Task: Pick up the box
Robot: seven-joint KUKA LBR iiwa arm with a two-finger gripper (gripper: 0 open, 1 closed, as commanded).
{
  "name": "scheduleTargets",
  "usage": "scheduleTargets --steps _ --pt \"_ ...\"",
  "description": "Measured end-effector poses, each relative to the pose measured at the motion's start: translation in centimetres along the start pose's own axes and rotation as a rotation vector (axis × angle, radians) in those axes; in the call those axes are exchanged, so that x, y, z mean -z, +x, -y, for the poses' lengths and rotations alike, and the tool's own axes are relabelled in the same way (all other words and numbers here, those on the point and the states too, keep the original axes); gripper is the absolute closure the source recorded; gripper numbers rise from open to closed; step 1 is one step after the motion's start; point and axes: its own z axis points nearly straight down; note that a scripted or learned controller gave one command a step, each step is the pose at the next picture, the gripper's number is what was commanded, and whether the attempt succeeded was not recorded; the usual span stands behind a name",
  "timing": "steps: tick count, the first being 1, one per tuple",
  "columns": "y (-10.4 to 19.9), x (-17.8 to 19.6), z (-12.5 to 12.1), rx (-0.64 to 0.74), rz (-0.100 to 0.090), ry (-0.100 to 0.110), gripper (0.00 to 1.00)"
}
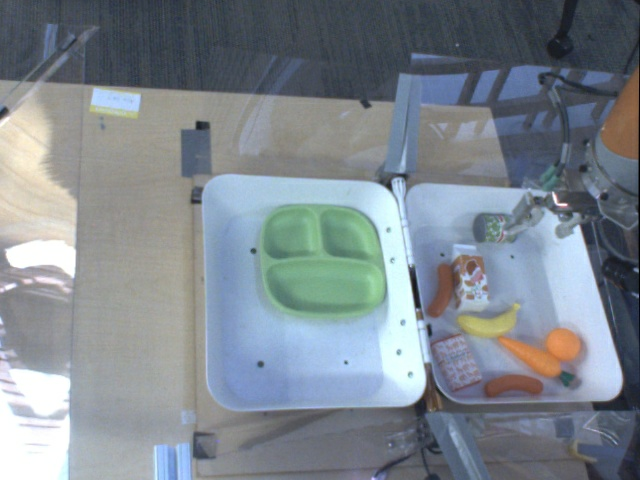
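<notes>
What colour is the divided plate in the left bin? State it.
Light green: the three-compartment plastic plate shows best in the camera view, lying flat in the left white bin.

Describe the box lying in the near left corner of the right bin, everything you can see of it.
The box is small, flat and rectangular, apparently printed cardboard with a red-and-white pattern. It lies flat, slightly skewed, on the right bin's floor in its near left corner, close against the left wall. A sausage lies just to its right; whether they touch is unclear. Nothing grips it.

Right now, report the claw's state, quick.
Claw: cannot be told; it sits over the upper part of the right bin, beside a small can, away from the box.
</notes>
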Motion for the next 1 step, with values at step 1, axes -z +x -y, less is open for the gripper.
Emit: scheduleTargets --steps 1 --pt "7.85 -10.67 -7.3 0.057 0.0 0.001 0.0"
